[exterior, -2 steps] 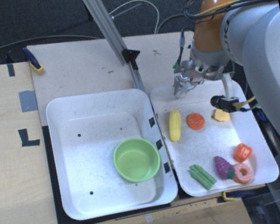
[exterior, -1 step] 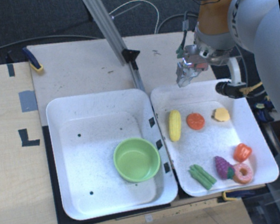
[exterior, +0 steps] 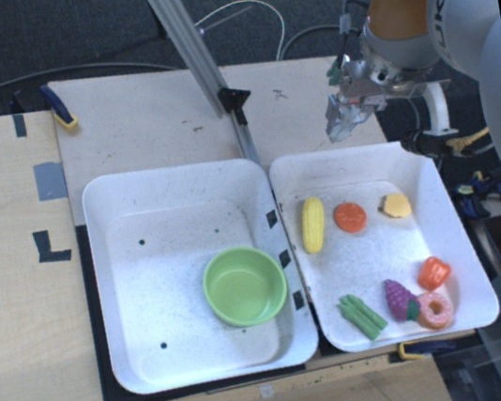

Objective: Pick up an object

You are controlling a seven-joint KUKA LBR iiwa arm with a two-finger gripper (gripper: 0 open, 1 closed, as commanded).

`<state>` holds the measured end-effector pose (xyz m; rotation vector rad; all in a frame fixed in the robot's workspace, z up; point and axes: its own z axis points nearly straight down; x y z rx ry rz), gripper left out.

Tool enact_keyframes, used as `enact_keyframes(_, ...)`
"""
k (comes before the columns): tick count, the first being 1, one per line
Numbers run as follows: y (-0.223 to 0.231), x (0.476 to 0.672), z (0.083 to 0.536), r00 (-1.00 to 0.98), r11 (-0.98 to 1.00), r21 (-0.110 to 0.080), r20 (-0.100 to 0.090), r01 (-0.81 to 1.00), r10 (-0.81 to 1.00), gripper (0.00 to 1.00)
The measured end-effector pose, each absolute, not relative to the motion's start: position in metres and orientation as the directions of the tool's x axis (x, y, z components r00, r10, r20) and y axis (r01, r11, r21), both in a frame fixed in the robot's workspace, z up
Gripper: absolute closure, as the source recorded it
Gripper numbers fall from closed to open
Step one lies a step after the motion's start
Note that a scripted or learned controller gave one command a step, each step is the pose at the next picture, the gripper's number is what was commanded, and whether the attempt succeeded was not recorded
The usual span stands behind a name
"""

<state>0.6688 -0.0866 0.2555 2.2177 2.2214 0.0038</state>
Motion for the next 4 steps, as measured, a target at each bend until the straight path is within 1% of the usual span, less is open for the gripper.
enact_keyframes(1,-0.043,0.636,0.24,-0.004,0.004,-0.004,0.001,1.0,1.0,1.0)
enact_keyframes(2,0.003,0.609,0.247,-0.006,0.006,-0.001,0.002,1.0,1.0,1.0)
enact_keyframes(3,0.05,0.577,0.25,-0.006,0.006,-0.004,0.002,1.0,1.0,1.0)
enact_keyframes(4,0.088,0.546,0.242,-0.005,0.005,-0.005,0.0,1.0,1.0,1.0)
